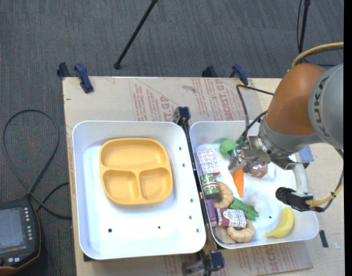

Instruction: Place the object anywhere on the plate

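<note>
With the gripper low in the right bin, fingers seemingly pinching the top of the toy carrot, lift straight up before crossing left to the yellow plate

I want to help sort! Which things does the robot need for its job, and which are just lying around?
For the job:
yellow plate
carrot, right under the gripper

Just lying about:
banana
green toy
bottle
pretzel
clamps
</note>
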`<state>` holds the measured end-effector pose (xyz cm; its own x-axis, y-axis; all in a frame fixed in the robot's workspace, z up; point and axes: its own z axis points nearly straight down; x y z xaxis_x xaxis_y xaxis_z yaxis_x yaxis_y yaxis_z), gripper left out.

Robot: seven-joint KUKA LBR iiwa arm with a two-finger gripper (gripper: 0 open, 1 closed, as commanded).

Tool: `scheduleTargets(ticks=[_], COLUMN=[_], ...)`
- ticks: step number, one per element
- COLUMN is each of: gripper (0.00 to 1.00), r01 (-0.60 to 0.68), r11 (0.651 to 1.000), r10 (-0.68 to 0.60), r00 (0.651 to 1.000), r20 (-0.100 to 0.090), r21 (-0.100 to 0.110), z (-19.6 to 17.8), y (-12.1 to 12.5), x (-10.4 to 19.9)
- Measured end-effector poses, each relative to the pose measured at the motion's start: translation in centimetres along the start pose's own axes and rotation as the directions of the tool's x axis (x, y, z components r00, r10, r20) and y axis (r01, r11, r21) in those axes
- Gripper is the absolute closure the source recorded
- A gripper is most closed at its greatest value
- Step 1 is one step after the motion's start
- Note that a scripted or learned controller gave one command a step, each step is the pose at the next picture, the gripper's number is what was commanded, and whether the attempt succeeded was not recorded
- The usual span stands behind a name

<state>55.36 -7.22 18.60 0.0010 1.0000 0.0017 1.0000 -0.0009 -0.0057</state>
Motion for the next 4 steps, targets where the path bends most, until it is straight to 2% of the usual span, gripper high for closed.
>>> scheduleTargets(ticks=[1, 2, 3, 4], gripper=[1.00, 1.00, 1.00, 1.00], r01=[0.004, 0.003, 0.005, -0.001], r11=[1.000, 1.000, 1.000, 1.000], r10=[-0.004, -0.003, -0.005, 0.001], r00=[1.000, 1.000, 1.000, 1.000], r20=[0.000, 0.001, 0.001, 0.002], r21=[-0.004, -0.004, -0.010, -0.010], z=[-0.1, 7.2, -3.2, 7.6], y=[2.8, 9.0, 8.9, 2.9], x=[11.9, 19.3, 23.1, 23.4])
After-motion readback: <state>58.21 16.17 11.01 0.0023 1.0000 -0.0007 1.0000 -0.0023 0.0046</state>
